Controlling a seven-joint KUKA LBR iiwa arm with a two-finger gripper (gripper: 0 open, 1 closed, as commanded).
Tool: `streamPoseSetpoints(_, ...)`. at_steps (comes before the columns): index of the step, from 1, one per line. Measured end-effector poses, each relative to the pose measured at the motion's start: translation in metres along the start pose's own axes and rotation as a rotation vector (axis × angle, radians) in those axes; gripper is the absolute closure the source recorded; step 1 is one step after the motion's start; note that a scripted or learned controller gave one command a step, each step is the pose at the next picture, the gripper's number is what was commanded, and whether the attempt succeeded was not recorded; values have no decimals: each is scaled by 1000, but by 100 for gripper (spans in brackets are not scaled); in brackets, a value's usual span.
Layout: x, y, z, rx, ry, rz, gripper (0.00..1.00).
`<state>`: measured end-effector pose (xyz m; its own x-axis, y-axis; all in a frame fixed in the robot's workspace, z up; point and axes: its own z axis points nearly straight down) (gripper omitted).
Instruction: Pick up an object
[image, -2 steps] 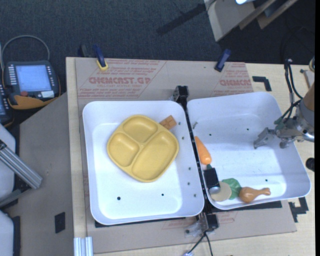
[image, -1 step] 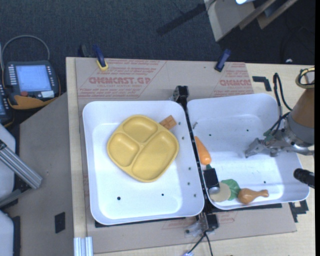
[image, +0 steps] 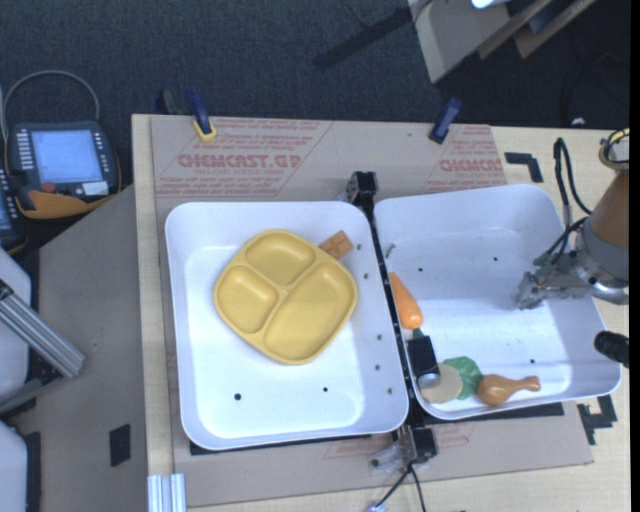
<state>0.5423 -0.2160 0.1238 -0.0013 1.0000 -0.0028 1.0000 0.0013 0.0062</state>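
Nearest the camera, along the right bin's (image: 480, 225) front edge, lie a tan drumstick-shaped toy (image: 507, 386), a green piece (image: 466, 370), a pale disc (image: 442, 384) and a small black block (image: 420, 354), all close together. Just beyond, an orange carrot (image: 404, 299) rests against the divider. The left bin (image: 260, 420) carries a yellow sectioned plate (image: 286, 296). Farther right, the pincer (image: 535, 290) hovers low over bare bin floor, grasping nothing; whether it is released or clenched cannot be told. The approach step appears underway; the next move calls for travelling toward the front cluster.
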Motion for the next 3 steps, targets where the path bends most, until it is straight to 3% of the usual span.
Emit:
streamPoseSetpoints(2,-1,-5,-87,1,0,0,100)
streamPoseSetpoints(3,-2,5,-148,-1,-1,0,100)
